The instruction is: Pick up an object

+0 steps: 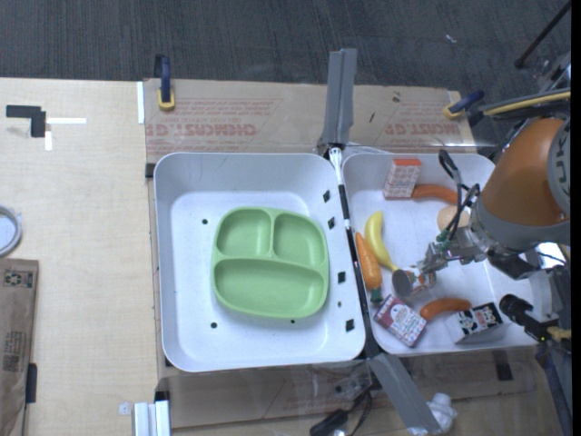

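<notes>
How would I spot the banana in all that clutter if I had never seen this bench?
Find the right bin, the one crowded with toy food beside the bin holding the green plate. Look along its left wall, about halfway down. The banana is the only plain yellow curved piece there, lying just right of the orange carrot.

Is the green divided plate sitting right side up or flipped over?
Right side up. The green divided plate lies flat in the left bin, with its three hollow compartments facing the camera.
</notes>
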